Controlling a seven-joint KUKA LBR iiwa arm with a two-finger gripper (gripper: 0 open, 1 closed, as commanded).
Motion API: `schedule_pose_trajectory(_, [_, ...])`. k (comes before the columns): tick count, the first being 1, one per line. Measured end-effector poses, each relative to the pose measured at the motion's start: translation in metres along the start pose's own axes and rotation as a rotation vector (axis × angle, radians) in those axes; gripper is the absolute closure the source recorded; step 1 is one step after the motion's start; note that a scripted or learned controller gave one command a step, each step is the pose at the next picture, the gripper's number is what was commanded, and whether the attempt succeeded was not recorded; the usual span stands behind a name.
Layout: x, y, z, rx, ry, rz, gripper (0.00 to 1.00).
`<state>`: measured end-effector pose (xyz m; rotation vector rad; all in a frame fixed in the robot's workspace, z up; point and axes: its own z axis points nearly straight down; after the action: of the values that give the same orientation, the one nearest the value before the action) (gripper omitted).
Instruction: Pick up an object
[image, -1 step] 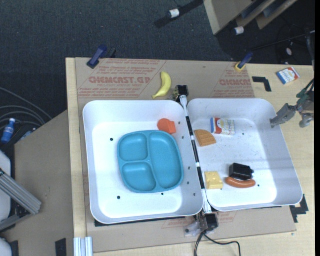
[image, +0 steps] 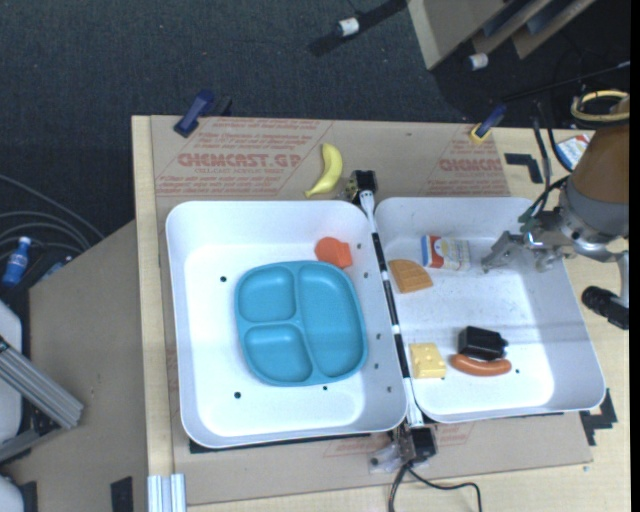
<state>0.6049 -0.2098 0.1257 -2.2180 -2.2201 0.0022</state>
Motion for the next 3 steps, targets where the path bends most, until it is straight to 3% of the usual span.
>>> schedule_pose_trajectory(1, [0.045,0.065,0.036,-0.011,-0.002,-0.001,0.00])
schedule_pose_trajectory(2, [0.118,0.065,0.036,-0.011,0.000,-0.001,0.00])
schedule_pose_trajectory(3, [0.118,0.066,0.025,-0.015,-0.001,-0.002,1.00])
